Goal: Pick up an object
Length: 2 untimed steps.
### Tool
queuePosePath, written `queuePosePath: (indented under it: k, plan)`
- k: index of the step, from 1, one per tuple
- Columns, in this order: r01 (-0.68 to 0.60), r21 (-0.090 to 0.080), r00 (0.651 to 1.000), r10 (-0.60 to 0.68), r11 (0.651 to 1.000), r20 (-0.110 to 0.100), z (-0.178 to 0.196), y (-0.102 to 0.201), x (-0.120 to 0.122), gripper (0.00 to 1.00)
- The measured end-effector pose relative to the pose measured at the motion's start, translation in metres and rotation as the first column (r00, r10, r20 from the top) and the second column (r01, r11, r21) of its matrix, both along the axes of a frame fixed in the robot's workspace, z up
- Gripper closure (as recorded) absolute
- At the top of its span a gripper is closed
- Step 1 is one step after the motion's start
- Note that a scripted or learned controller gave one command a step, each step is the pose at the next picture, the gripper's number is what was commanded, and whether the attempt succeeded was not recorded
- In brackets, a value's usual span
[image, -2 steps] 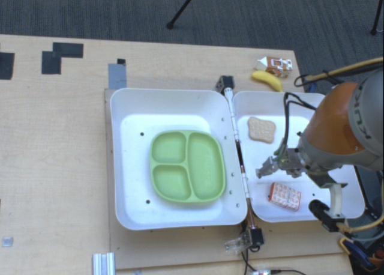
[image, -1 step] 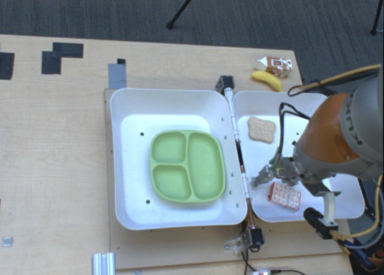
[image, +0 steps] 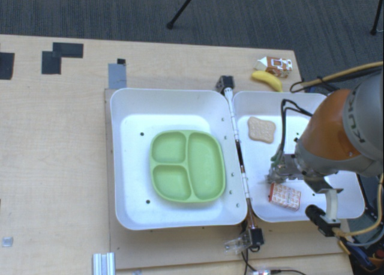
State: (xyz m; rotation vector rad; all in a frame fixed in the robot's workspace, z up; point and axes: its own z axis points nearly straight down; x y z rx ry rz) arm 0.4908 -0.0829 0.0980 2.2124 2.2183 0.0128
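In the right bin [image: 258, 214] lie a tan slice of toast [image: 261, 129] near the back left and a small red-and-white waffle-patterned packet [image: 284, 196] near the front. My gripper [image: 278, 173] hangs low over the bin, just above and behind the packet. The orange-banded wrist [image: 327, 132] covers much of the bin's right half. The left bin [image: 120, 166] holds a green three-compartment plate [image: 187, 166].
A yellow banana [image: 266, 79] and a small carton [image: 276, 63] lie on the bench behind the right bin. Black cables loop over the arm at the right. A clamp [image: 226, 83] sits where the bins meet at the back, another [image: 249, 239] at the front.
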Motion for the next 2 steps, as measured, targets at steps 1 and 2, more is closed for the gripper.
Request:
queuePosePath:
  k: [1, 2]
  plan:
    - [0.001, 0.000, 1.000, -0.001, 1.000, 0.000, 0.000, 0.000, 0.000, 0.00]
    - [-0.003, 0.001, 1.000, 0.003, 1.000, 0.003, 0.010, 0.001, 0.001, 1.00]
